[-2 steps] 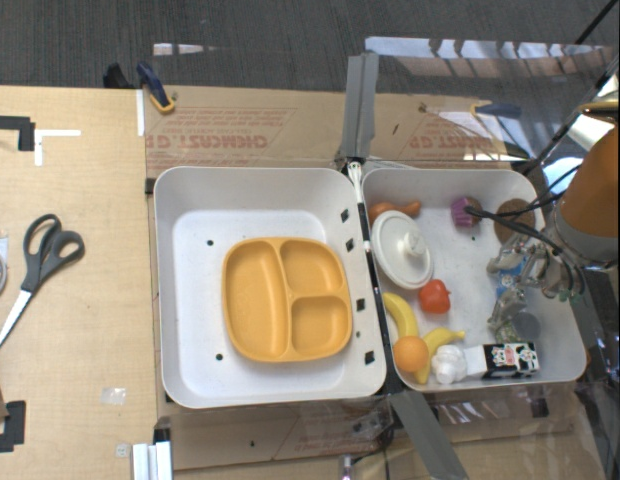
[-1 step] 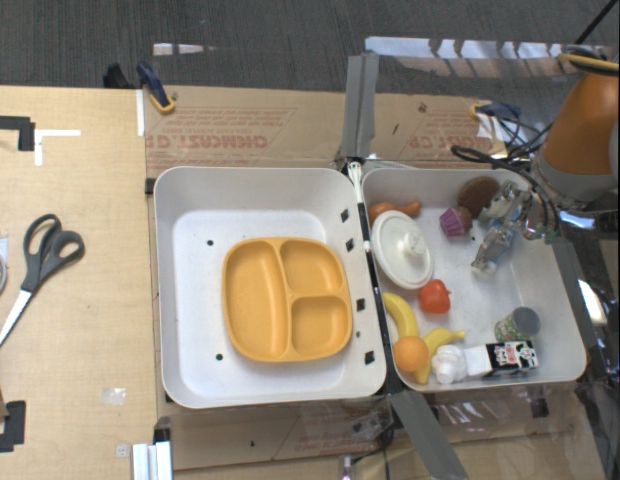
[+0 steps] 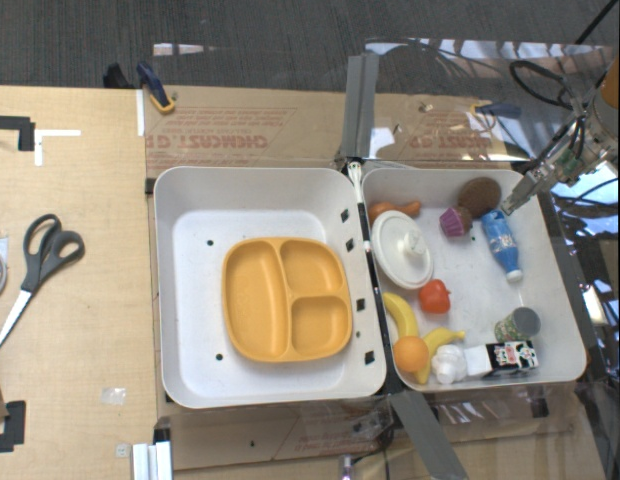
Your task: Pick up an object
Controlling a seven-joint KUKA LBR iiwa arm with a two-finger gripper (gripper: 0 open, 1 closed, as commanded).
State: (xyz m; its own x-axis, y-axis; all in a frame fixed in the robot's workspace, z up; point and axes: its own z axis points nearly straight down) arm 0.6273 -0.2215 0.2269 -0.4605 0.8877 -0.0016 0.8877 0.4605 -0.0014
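The right bin (image 3: pixel 550 268) holds several objects. A brown round item (image 3: pixel 480 193) and a purple piece (image 3: pixel 455 221) lie at its back, and a blue bottle (image 3: pixel 500 243) lies just in front of them. Further left are a white round lid (image 3: pixel 403 248), a small orange piece (image 3: pixel 395 209), a red fruit (image 3: pixel 434 296), a banana (image 3: pixel 401 313) and an orange (image 3: pixel 411 353). At the front sit a white item (image 3: pixel 447 366), a black-and-white box (image 3: pixel 512 356) and a grey-green can (image 3: pixel 518 323). My gripper (image 3: pixel 517 196) hangs at the bin's back right, its tip just above the bottle's top and beside the brown item.
The left bin (image 3: pixel 180 268) holds a yellow divided plate (image 3: pixel 287 298). Scissors (image 3: pixel 40 258) lie on the bench at far left. A blue-and-yellow clip (image 3: pixel 155 86) sits on the cardboard behind the bins. Cables crowd the upper right corner.
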